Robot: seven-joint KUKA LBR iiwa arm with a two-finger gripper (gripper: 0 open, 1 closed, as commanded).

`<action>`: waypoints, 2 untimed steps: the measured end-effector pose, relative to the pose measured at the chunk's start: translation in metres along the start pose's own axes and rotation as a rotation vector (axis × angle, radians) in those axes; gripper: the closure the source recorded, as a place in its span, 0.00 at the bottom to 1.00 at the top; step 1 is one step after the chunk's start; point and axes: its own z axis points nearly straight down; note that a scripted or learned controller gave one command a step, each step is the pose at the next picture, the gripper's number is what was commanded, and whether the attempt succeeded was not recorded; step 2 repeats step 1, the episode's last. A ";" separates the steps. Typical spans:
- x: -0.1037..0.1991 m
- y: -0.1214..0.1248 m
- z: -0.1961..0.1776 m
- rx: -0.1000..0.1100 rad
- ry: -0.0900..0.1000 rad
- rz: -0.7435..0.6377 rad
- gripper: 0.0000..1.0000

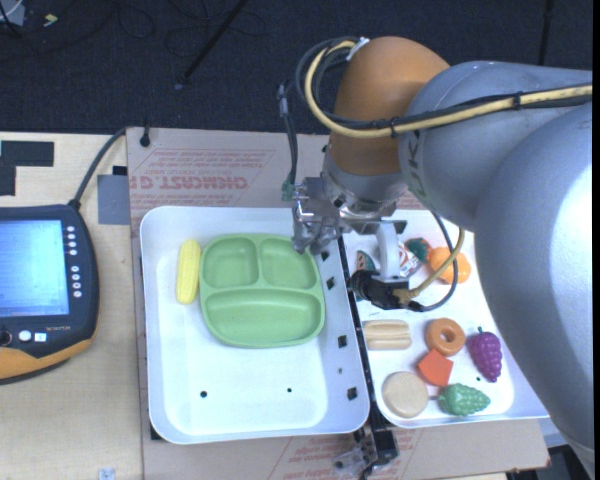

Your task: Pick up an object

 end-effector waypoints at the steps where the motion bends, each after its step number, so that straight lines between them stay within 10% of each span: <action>1: -0.001 0.004 -0.010 0.000 0.000 -0.003 1.00; 2: -0.001 0.004 -0.010 0.000 0.000 -0.003 1.00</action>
